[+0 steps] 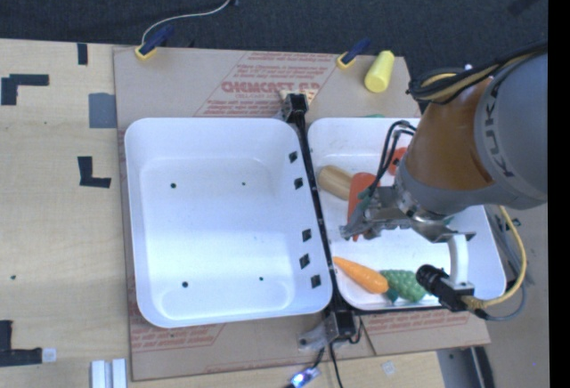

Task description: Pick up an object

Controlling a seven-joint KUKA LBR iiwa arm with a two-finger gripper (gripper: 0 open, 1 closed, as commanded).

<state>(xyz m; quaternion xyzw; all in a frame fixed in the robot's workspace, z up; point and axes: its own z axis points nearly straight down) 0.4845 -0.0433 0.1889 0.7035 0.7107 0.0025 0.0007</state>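
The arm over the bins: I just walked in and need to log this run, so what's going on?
The grey and orange arm reaches into the right bin, with its pincer low beside a red object and a tan cylinder. Nothing is visibly held between its fingers. An orange carrot and a green toy lie near the bin's front edge. A yellow cylinder sits outside on the cardboard, behind the bins. The left bin is beside it.
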